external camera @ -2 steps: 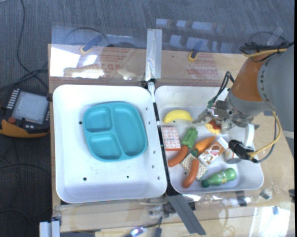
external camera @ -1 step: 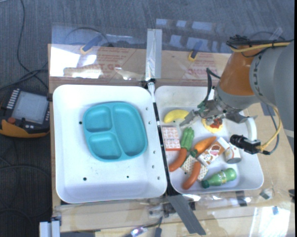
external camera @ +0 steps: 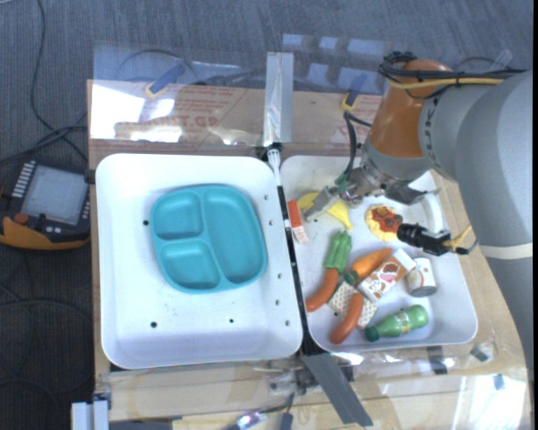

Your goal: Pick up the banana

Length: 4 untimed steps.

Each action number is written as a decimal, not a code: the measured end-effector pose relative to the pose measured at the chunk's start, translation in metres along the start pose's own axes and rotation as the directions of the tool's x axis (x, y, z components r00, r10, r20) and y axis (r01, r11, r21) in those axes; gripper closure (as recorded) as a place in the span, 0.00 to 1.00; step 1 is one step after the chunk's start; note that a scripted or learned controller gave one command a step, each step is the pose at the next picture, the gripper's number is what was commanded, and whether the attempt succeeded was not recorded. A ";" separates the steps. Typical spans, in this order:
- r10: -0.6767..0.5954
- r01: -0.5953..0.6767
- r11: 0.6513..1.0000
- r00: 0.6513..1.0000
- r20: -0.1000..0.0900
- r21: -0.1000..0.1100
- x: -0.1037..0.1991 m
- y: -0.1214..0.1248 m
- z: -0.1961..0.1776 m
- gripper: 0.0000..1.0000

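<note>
The yellow banana (external camera: 340, 213) lies in the right bin (external camera: 456, 325), near its back left corner. More yellow of it shows at the gripper's left side. My gripper (external camera: 320, 204) is low over the banana, reaching in from the right under the orange band of the arm, and it covers the banana's middle. I cannot make out from this slant whether the banana is gripped.
Close to the banana lie a yellow-red toy (external camera: 383, 219), a green vegetable (external camera: 337, 251), a carrot (external camera: 371, 262), a snack box (external camera: 382, 280), a can (external camera: 421, 280) and a green bottle (external camera: 398, 321). A blue divided plate (external camera: 206, 237) sits in the left bin (external camera: 125, 330).
</note>
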<state>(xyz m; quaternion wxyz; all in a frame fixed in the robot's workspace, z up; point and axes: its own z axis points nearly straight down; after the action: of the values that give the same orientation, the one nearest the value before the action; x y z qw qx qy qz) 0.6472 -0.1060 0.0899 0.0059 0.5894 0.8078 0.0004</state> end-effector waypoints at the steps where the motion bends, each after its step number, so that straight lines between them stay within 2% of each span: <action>1: 0.081 -0.081 0.997 0.997 -0.007 0.001 -0.013 0.018 0.001 0.00; 2: 0.077 -0.077 0.997 0.997 -0.013 0.019 -0.012 0.016 -0.006 1.00; 3: 0.232 -0.232 0.973 0.973 -0.005 0.011 0.044 0.038 -0.093 1.00; 4: 0.242 -0.242 0.970 0.970 -0.004 0.012 0.041 0.036 -0.093 1.00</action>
<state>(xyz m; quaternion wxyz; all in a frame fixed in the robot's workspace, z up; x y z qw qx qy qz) 0.6685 -0.0557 0.1827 0.0003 0.6836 0.7299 -0.0018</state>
